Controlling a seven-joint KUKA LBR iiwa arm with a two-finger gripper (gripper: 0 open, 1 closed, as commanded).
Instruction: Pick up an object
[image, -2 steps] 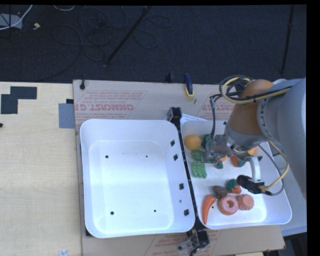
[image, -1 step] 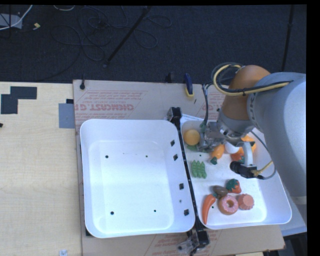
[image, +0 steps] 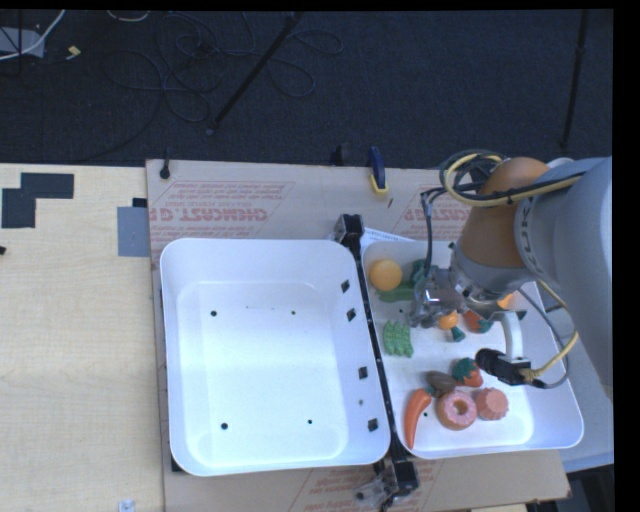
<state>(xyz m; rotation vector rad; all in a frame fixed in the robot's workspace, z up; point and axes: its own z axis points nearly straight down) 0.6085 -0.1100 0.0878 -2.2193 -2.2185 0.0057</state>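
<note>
My gripper (image: 432, 303) is low over the upper middle of the right bin (image: 555, 425), among the toy food. An orange ball (image: 385, 273) lies just to its left, with a dark green leafy piece (image: 400, 294) between the two. A light green ridged piece (image: 398, 340) lies below and left of the gripper. Small orange pieces (image: 451, 322) sit right beside it on the lower right. The arm hides whatever is directly under the gripper.
Along the front of the right bin lie an orange carrot (image: 415, 414), a pink donut (image: 458, 410), a red round piece (image: 491, 403), a brown lump (image: 440, 381) and a small red fruit with a green top (image: 466, 371). The left bin (image: 175, 300) adjoins it.
</note>
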